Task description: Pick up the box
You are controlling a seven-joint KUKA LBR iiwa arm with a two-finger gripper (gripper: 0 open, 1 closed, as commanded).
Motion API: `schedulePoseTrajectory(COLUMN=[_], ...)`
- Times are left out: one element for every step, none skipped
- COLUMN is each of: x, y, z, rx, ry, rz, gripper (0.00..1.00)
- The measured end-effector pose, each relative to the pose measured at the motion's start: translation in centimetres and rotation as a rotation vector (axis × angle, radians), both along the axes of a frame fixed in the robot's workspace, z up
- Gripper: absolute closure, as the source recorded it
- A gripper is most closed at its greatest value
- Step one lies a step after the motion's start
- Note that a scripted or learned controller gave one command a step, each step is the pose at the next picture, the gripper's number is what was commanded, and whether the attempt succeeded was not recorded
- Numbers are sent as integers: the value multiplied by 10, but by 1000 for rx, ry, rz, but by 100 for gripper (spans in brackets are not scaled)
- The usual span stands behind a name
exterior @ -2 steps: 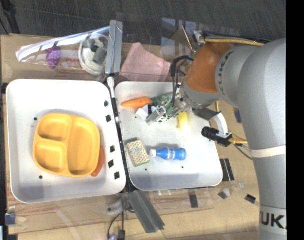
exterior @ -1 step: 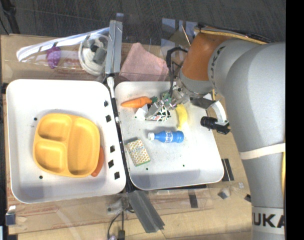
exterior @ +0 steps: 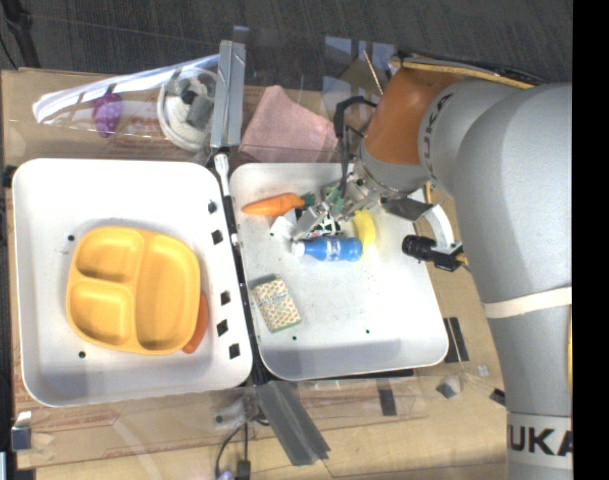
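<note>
The arm (exterior: 504, 188) hangs over the right bin (exterior: 404, 318), way bigger than anything else here. Left bin (exterior: 44, 198) just has a yellow tray (exterior: 134, 288). The gripper (exterior: 329, 213) is down in a pile with a carrot (exterior: 274, 205) and blue bottle (exterior: 332, 250); can't tell how it's set. The box (exterior: 276, 303) sits flat near the bin's front-left, well apart from it, so pickup looks not yet started.
</note>
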State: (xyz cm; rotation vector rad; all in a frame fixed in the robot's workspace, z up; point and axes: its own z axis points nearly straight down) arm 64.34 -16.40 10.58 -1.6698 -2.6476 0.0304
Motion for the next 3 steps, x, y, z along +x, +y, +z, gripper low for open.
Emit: schedulePoseTrajectory(x=[1,13,14], y=[-1,26,26], z=[14,78,89], rx=[-2,11,11], ry=[1,-21,-22], rz=[6,236,239], gripper=[100,100,100])
